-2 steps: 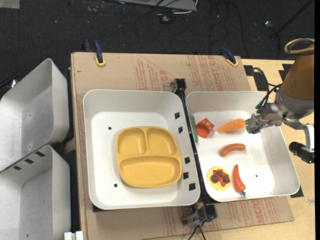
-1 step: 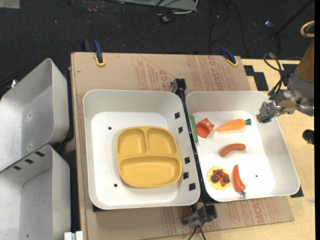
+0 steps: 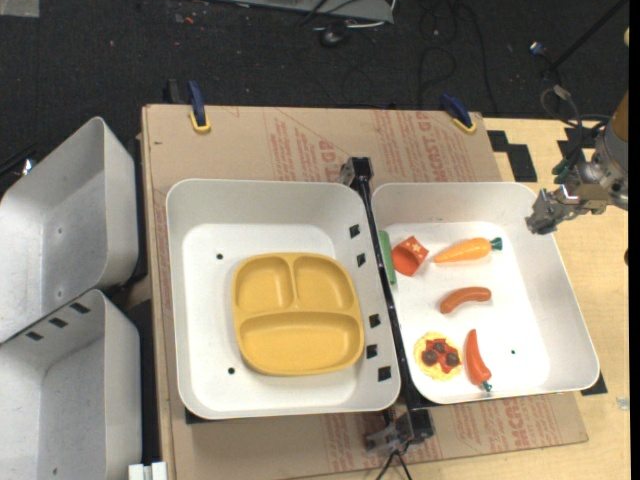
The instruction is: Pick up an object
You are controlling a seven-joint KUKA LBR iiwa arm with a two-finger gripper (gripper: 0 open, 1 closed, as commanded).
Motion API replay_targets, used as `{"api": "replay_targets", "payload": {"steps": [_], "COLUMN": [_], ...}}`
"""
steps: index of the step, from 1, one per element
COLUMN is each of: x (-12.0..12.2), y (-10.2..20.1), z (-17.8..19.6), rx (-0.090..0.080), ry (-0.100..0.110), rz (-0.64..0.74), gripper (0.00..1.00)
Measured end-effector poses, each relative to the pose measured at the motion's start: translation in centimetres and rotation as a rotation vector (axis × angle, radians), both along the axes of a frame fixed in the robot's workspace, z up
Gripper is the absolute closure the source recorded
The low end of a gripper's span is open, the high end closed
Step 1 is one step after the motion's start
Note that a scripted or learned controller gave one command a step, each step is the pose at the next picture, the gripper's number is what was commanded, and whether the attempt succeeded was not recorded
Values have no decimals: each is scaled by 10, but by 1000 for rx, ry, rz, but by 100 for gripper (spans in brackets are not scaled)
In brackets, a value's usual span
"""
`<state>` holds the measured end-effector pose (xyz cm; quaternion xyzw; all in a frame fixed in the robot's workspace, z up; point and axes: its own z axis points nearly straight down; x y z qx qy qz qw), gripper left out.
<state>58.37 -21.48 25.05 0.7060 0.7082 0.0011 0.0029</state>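
The right bin holds several toy foods: an orange carrot, a red block, a brown sausage, a small pizza and a red chili pepper. My gripper hangs at the right bin's upper right corner, above the rim, well to the right of the carrot. Nothing shows between its fingers.
A yellow divided plate lies in the left bin. A black divider separates the bins. Two white containers stand at the far left beside the bench. Blue clamps hold the board's back edge.
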Motion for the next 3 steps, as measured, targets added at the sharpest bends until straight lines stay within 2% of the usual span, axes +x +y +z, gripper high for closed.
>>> {"api": "replay_targets", "payload": {"steps": [2, 3], "x": [-22, -23], "y": [114, 162], "z": [-19, -11], "rx": [4, 3], "ry": [9, 6], "rz": [4, 4], "gripper": [100, 100]}}
